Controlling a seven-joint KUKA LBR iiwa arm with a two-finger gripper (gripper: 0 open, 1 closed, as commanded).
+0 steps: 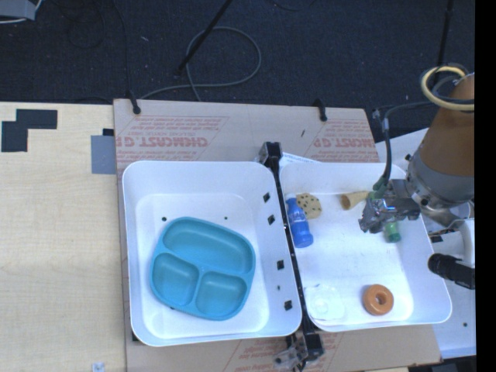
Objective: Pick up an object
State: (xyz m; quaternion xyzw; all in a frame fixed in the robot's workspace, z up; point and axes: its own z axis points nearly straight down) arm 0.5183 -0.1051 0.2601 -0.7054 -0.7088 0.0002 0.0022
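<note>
The right bin [345, 258] holds a blue bottle [298, 223] lying against its left wall, with a speckled cookie [309, 204] just behind it. A tan piece [353, 200] lies near the back and an orange ring-shaped donut [378, 299] near the front. My gripper [377, 217] hangs over the bin's right side, low down. A small green thing [394, 232] sits right beside its tip, partly hidden by the metal, so I cannot tell whether it is held.
The left bin [136, 208] carries a blue divided plate [203, 267]. A clear, pale round thing [325, 301] rests at the right bin's front left corner. A black divider with clips [280, 231] runs between the bins.
</note>
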